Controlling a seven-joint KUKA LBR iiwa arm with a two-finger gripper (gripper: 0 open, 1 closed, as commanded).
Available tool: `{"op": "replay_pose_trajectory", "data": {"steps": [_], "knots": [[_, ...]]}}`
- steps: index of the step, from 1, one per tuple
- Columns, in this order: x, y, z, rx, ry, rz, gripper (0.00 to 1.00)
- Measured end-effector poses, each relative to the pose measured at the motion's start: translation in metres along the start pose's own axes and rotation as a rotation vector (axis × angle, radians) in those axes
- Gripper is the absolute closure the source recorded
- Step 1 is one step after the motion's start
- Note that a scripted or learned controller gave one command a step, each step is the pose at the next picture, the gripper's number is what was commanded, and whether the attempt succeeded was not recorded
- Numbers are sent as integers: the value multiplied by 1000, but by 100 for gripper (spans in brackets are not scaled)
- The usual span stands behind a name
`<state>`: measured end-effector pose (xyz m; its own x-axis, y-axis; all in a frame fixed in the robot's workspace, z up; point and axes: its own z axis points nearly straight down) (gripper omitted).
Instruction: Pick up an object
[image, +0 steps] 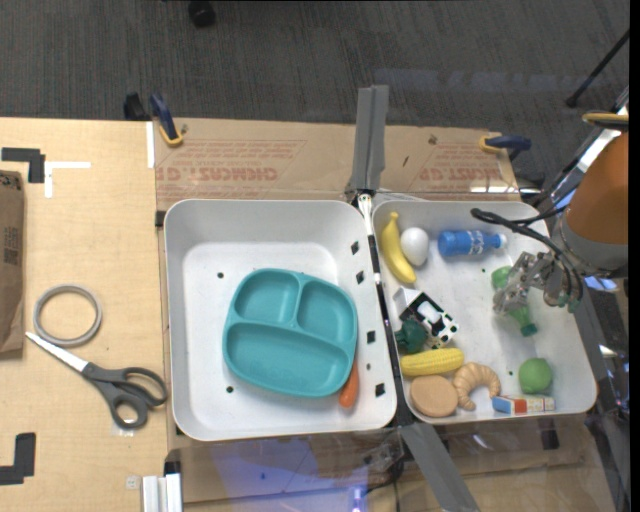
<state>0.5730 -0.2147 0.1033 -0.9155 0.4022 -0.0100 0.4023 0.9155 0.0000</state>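
Even, bright overhead lighting; soft shadows inside the white bins (180, 330). Bluish glare falls below the bins at the bottom edge. Focus is fair, detail slightly soft throughout.

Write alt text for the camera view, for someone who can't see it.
A robot arm's claw hangs over the right bin among toy food: a banana, an egg, a blue bottle and a croissant. The left bin holds a teal divided plate.

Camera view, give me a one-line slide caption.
Gripper low in the right bin over green toys; teal divided plate in the left bin.
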Motion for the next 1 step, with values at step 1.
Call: {"op": "replay_pose_trajectory", "data": {"steps": [1], "knots": [[83, -20, 11, 1, 10, 202, 100]]}}
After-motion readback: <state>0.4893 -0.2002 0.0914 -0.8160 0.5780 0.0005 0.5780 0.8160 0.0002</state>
